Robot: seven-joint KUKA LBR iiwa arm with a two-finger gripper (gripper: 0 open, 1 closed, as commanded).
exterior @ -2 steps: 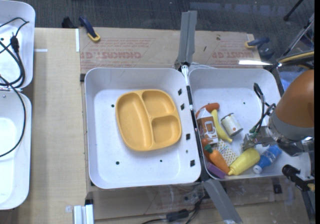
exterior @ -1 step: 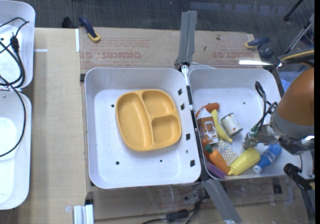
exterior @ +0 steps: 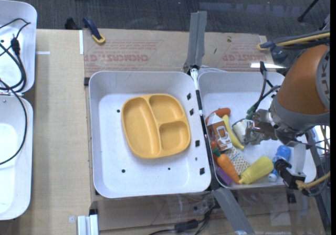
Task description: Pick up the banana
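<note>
Banana (exterior: 232, 132) mid-right in frame, gripper (exterior: 251, 133) just beside, claw state impossible to tell; best straddled across its thin middle, clear of the carton (exterior: 219, 135).

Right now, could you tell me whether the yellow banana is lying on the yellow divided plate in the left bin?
No, the yellow banana lies in the right white bin among other items, apart from the yellow divided plate.

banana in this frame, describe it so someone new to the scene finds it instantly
Look in the right-hand bin, at the cluster of toys along its left wall. The banana is the slim, pale yellow curved piece running diagonally between the brown-and-white carton and the gripper. It is thinner and paler than the fat yellow bottle below it.
</note>
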